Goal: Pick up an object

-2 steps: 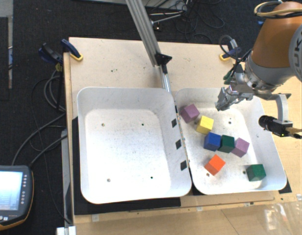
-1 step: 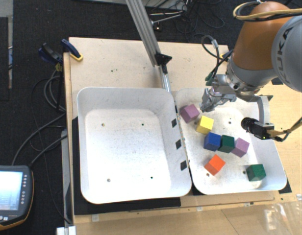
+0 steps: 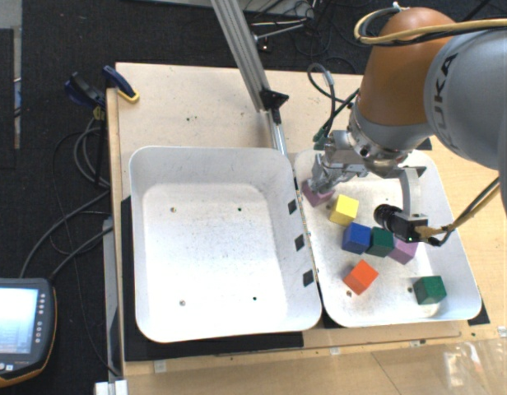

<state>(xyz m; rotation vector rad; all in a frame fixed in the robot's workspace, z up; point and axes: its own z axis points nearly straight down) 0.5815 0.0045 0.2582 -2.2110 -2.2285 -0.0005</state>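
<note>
**Gripper down at purple block, right bin**

A purple block (image 3: 317, 194) sits at the upper left corner of the right bin (image 3: 459, 257), close against the bin wall. The gripper (image 3: 323, 179) is directly over and touching it; its metal fingers are set narrowly, and whether they pinch the block cannot be told from this angle.

Other blocks, all small matt cubes, lie loose in the same bin: a yellow block (image 3: 345, 209) just beside the purple one, a blue block (image 3: 357, 238) below it, a dark green block (image 3: 381, 242) touching the blue, a pale purple block (image 3: 404, 249) beside that, an orange block (image 3: 360, 276), and a green block (image 3: 430, 290) near the lower right corner.

The left bin (image 3: 155, 167) is smooth white plastic, speckled, with rounded corners. Both rest on a wooden bench (image 3: 196, 105).
</note>
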